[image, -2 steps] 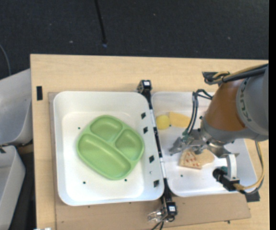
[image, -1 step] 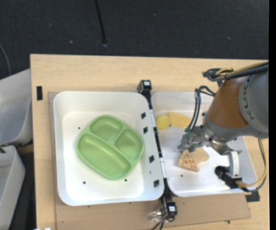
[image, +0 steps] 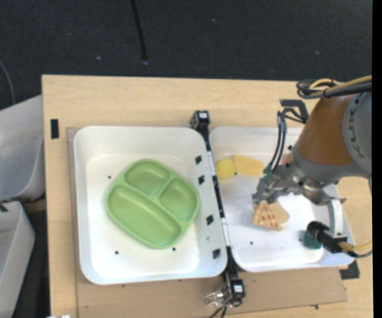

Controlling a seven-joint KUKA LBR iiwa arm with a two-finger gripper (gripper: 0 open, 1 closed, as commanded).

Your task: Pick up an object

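While the wooden bench (image: 144,101) carries two white bins side by side, the left bin (image: 98,244) holds a green divided plate (image: 152,203) lying flat near its middle. Reaching over the right bin (image: 277,254), the grey arm (image: 333,138) with its orange band hangs low. Its gripper (image: 270,192) sits just above a tan waffle-like piece (image: 271,215); whether it is spread or closed cannot be told. Behind lie a pale yellow wedge (image: 249,165) and a small yellow ball (image: 226,169), touching each other.
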